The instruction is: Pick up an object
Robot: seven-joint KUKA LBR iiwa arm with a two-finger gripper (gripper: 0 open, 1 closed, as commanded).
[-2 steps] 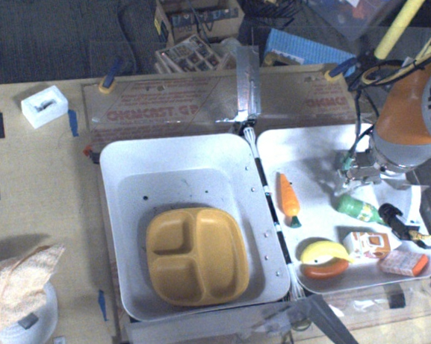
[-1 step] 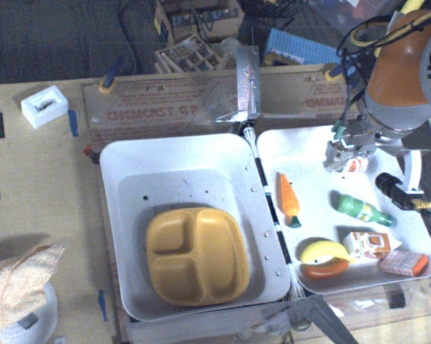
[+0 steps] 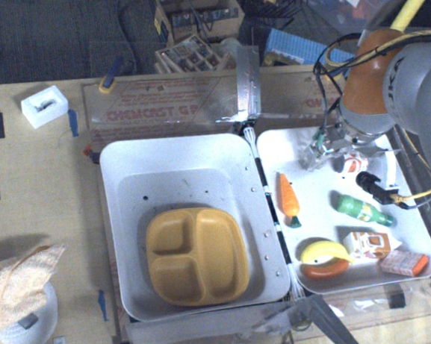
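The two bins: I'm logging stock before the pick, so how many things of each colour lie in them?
Yellow: 2, divided tray and banana
Orange: 1, carrot
Green: 1, bottle
Red: 1, sausage
Mixed-colour cartons: 2, and
Total: 7

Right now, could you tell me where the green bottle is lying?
The green bottle lies in the right bin, right of the carrot and above the small carton.

I can't make out the hand, it's a blur; the arm runs off the right edge, and it covers the bin's far corner.
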